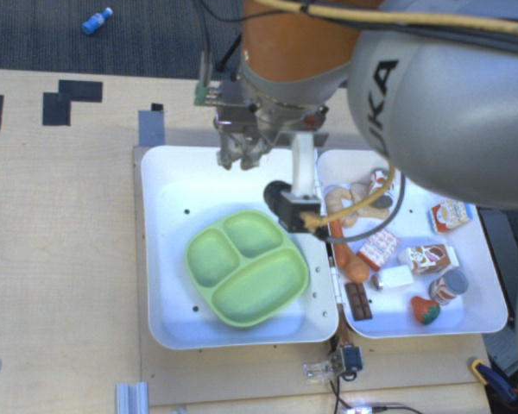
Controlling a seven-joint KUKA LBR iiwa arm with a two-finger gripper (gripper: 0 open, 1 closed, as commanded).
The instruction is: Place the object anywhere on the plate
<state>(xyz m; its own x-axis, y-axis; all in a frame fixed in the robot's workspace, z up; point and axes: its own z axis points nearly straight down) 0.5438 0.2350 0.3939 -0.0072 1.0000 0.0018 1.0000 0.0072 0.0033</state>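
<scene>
Camera view: a green three-compartment plate [247, 268] sits bare in the left bin [168, 231], no item resting on it. Beyond the plate's far edge, the gripper [240, 158] hangs over the bin's back wall; its fingers look close together with nothing visible between them, though their exact spread cannot be told. To the plate's right, the neighbouring bin [483, 291] holds the candidates: a strawberry [425, 310], a chocolate bar [357, 300], small cartons and a can. Judging from this, no object is delivered; picking and placing remain.
</scene>
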